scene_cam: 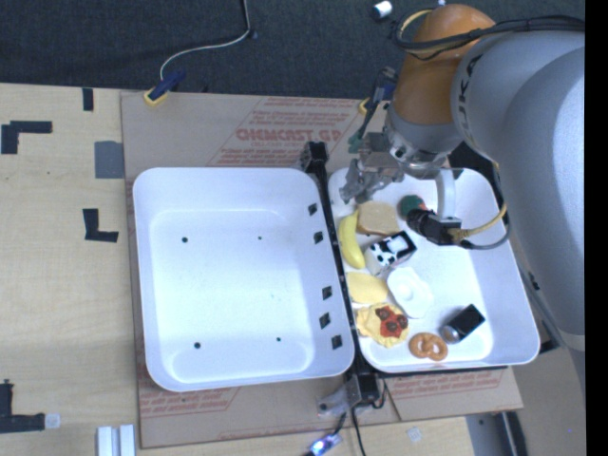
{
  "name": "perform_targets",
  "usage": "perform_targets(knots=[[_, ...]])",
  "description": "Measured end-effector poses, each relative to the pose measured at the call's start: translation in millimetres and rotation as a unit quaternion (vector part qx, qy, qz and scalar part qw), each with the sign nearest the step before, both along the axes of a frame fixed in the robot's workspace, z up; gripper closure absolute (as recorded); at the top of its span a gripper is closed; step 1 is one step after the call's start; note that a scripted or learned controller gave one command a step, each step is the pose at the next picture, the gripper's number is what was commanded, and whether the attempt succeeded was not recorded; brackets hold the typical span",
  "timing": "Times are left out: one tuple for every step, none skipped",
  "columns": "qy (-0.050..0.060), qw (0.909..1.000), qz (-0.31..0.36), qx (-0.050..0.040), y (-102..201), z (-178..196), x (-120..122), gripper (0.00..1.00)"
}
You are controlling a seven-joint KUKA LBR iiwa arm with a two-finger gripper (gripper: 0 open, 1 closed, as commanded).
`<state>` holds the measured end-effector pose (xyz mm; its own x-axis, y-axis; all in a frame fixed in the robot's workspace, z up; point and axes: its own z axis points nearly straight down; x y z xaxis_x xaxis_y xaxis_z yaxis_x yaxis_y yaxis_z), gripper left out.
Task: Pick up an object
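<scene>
Over the right bin [508, 283], at its far-left corner, the claw [364, 180] hangs low beneath the orange-banded wrist. Whether it is released or clenched, cannot tell: the metal parts blur together from this angle, and nothing shows gripped in it.

Candidates lie crowded along the right bin's left side: banana [350, 240] against the dividing wall, a tan bread-like piece [377, 218] just beside it, a black-and-white block [389, 250], a white cup-like thing [407, 288], a yellow slab [365, 288], a pizza-like piece [385, 323], a pretzel [428, 347], a dark block [465, 321] standing apart. Left bin [152, 255] holds nothing to pick.

Judgement: nearest targets are the bread piece and the banana's top end. Both sit tight to each other and the wall, so a straddle risks catching two or jamming on the rim. Better to centre over one piece, align across its narrow side, descend straight, close fully before lifting. The dark block would be the cleaner pick.
</scene>
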<state>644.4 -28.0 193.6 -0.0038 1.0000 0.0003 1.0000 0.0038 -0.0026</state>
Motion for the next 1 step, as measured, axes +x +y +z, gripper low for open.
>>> perform_targets(knots=[[-0.008,1.0000,0.001,0.0003,32.7,122.2,26.3,1.00]])
